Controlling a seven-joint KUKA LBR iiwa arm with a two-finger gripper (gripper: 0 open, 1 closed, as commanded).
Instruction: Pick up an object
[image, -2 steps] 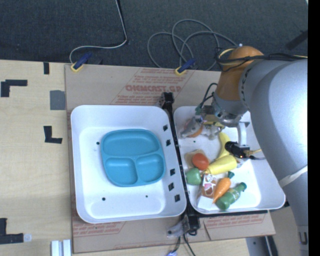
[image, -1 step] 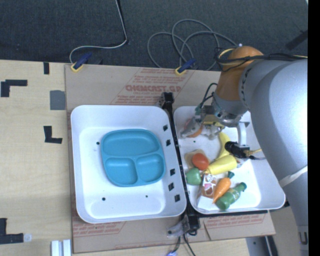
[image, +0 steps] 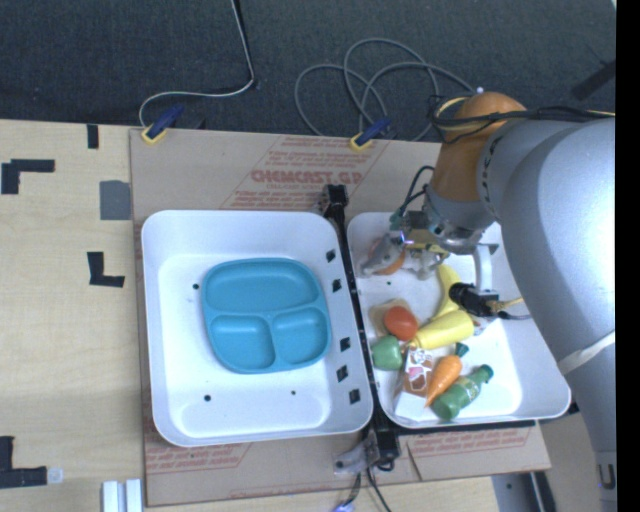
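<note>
Several small toy foods sit heaped in the right bin (image: 530, 395); our gripper (image: 405, 245) hangs over its far corner (whether it grips anything, we cannot tell). We judge the carrot (image: 445, 373) light, stiff and slick, best pinched across its thick middle.

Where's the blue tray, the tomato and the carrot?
Blue tray (image: 265, 312), camera view, middle ridge between its compartments.
Tomato (image: 401, 322), camera view, middle of its red top.
Carrot (image: 445, 374), camera view, middle of its orange body.
</note>
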